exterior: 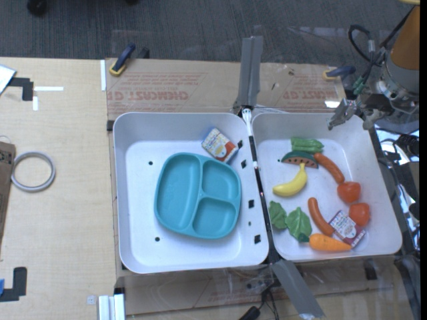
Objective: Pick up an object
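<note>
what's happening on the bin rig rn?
The KUKA arm's end effector sits over the top right corner of the right bin, with nothing seen held. That bin has toy food: a banana, sausages, tomatoes, a carrot and leafy greens. The left bin holds a teal divided plate and a small packet. No pick yet.
</note>
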You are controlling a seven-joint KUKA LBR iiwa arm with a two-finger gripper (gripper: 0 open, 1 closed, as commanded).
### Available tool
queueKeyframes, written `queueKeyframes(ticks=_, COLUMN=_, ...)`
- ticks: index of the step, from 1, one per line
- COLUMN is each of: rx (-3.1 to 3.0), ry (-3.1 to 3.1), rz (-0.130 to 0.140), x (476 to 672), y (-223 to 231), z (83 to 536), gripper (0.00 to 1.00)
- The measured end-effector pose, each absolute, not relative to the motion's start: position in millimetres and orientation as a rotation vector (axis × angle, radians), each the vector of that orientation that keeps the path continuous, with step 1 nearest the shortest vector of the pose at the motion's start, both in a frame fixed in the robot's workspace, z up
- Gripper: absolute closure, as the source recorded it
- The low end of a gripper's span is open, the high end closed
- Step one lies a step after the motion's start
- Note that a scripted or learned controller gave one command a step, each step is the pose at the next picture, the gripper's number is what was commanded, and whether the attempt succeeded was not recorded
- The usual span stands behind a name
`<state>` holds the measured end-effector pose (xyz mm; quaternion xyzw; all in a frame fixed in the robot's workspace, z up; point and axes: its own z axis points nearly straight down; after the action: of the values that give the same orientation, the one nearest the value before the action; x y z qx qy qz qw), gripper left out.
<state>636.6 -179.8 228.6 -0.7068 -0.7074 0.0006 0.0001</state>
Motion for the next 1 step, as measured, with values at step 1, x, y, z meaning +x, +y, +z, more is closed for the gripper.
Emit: queueKeyframes(ticks=1, rx=-2.102, ry=-2.334, rz=0.002, x=625.0, y=-156.6, z=134.9, gripper=0.00)
